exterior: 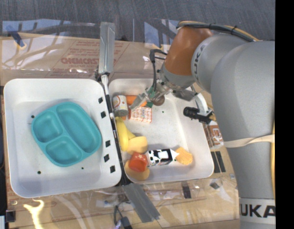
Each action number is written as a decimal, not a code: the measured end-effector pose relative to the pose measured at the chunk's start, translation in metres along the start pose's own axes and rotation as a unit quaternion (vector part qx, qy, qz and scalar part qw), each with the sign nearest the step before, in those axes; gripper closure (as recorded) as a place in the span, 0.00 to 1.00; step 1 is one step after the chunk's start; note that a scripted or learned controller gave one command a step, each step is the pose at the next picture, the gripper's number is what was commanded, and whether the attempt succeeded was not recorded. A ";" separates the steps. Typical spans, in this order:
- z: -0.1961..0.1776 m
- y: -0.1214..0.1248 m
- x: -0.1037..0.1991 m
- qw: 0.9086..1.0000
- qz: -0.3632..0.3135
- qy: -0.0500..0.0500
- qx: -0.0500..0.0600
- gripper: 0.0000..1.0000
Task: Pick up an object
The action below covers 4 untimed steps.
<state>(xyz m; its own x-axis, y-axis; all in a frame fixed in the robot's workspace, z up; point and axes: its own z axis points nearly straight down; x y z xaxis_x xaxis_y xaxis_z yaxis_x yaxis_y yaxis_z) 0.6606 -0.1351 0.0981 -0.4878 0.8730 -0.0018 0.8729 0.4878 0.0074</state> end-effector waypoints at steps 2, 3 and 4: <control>0.001 0.008 0.017 0.978 0.209 -0.001 0.000 0.00; 0.000 -0.018 0.031 0.970 0.245 -0.002 -0.001 0.00; 0.005 -0.003 0.000 0.971 0.241 0.000 0.004 0.00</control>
<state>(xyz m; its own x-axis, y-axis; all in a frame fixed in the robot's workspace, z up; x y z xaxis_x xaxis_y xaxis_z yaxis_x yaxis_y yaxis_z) 0.6579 -0.1366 0.0933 -0.0229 0.9997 0.0009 0.9997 0.0229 0.0003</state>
